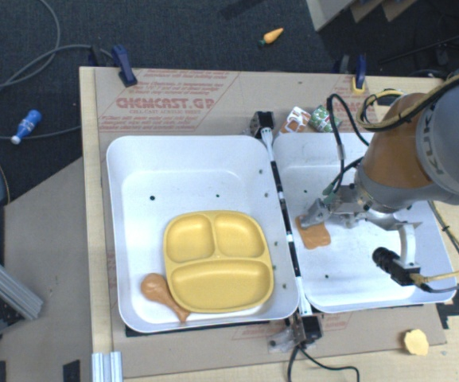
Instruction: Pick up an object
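1. Nearest candidate: a flat tan slice [316, 236] lying in the right bin [348, 289], close to the wall shared with the left bin [134, 181].
2. Gripper [313, 216] hanging just above the slice's upper edge, possibly touching it; too closely overlapped to say which. Nothing seen held.
3. Open or closed: cannot tell from this angle, with the wrist covering much of the tool.
4. Probably the approach or descent stage, with the lift not yet made.
5. Centre over the slice rather than its top edge before going down; a grip on one rim would likely tip it or let it slide out.
6. Go low enough to straddle the slice, since a thin flat piece offers little height to pinch.
7. Mind the shared wall on the slice's left; keep the closing direction along it rather than into it.
8. Lift straight and slowly, checking that the slice rises too.
9. Leave the yellow plate [217, 261] and the drumstick [159, 289] in the left bin alone; well apart from the tool.
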Tool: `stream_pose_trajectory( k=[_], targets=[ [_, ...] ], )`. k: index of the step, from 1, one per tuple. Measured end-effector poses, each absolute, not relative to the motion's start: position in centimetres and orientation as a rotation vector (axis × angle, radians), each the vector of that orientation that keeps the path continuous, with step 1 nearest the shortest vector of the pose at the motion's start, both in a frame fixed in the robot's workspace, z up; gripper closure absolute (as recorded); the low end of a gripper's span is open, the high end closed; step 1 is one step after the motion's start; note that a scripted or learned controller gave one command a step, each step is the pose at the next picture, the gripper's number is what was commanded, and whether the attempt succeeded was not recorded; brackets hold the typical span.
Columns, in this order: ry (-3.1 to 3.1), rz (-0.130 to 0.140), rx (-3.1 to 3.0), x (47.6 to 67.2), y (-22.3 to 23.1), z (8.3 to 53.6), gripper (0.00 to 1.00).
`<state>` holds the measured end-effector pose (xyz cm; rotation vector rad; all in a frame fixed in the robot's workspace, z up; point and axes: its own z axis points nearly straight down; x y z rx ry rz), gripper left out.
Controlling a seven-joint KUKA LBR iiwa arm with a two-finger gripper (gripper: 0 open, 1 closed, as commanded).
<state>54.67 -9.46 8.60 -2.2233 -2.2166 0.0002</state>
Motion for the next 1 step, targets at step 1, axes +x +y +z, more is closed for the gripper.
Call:
stream_pose_trajectory(
  k=[1],
  targets=[
    [-2.215, 0.0, -2.226, 51.11, -13.09, 8.58, 0.0]
  ],
)
